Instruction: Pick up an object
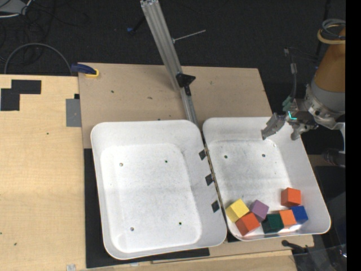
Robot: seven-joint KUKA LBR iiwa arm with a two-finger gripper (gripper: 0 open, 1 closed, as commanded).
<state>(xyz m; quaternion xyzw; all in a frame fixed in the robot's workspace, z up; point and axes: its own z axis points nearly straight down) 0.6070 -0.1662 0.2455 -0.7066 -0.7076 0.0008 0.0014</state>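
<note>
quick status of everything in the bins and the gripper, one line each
gripper: open, above the right bin's far edge, holding nothing
right bin: blocks clustered in its near corner
yellow block: lying beside the purple block
purple block: lying in the cluster
red block: lying slightly apart, toward the far side
green block: lying at the near wall
blue block: lying at the cluster's right end

No text, label, brand, number or sign can be read anywhere here.

The grey arm with the orange band (331,66) was cut off by the right edge, and the small dark green cube (273,223) was partly hidden behind the neighbouring orange cube (287,217).
</note>
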